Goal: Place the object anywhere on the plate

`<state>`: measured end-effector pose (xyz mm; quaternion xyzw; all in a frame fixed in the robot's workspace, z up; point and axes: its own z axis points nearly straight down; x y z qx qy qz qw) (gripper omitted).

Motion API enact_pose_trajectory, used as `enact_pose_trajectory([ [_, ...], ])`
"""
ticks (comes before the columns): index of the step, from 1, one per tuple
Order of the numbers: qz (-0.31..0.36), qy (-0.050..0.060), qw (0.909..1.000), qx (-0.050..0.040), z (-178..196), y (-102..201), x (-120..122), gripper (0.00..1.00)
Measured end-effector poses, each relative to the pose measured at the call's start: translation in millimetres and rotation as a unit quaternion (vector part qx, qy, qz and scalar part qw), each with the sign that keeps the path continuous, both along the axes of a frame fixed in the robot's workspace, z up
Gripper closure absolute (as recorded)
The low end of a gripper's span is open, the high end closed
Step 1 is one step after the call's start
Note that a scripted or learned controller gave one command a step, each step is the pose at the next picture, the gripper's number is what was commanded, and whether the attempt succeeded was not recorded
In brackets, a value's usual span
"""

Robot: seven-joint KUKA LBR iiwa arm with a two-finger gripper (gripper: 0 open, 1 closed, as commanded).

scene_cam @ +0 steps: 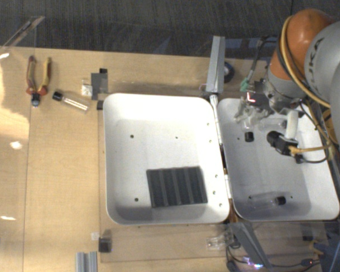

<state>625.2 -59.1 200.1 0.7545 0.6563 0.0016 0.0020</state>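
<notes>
Over the right bin: the gripper (pixel 248 119) hangs near the far left corner; whether it is spread or pinched, I cannot tell.
Object: a small dark piece (pixel 280 200) lies near the front wall of the right bin (pixel 306 169).
Plate: the dark ribbed slab (pixel 176 186) sits in the left bin (pixel 158 123).
Handling: probably light and stiff (too small to be sure); take it across its short sides.

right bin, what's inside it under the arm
In the right bin a small dark object lies near the front wall, and another small dark piece sits just below the tool. The arm covers the bin's far right corner, so anything there is hidden.
</notes>
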Motion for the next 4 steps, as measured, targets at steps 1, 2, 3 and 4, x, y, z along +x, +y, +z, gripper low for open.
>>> enact_pose_trajectory([
  [1, 0.003, 0.001, 1.0, 0.0006, 35.5, 73.8, 44.0, 1.0],
  [2, 0.101, 0.002, 0.9949, 0.0004, -15.5, 145.8, 43.2, 1.0],
  [3, 0.104, 0.002, 0.9945, 0.0006, -52.1, 204.9, 25.9, 1.0],
  [4, 0.349, -0.001, 0.9371, -0.0002, 42.5, 265.0, 3.3, 1.0],
])
